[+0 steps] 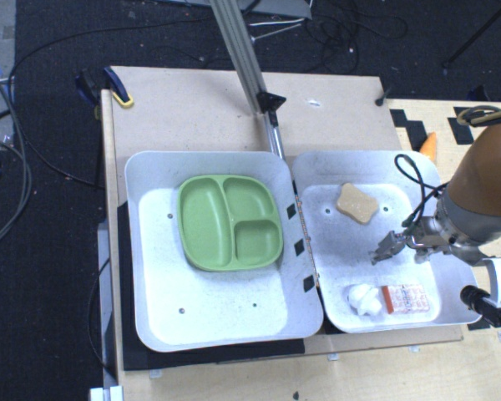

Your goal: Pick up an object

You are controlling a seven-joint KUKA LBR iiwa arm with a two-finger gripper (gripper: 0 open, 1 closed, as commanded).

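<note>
Hovering low over the right bin [334,170], the gripper [387,250] seems at the approach step, with nothing between its fingers, which look slightly apart. Candidates lie near: a tan sponge [356,203] up-bin, a white wad [366,300] and a red-printed packet [407,298] just below. Next comes centring over one and descending. The packet's print is unreadable. A green plate [230,222] sits in the left bin [150,249].

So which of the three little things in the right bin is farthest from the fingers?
The tan sponge, alone at the bin's far end. The white wad and the red-and-white packet lie side by side at the near edge, closer to the gripper.
</note>
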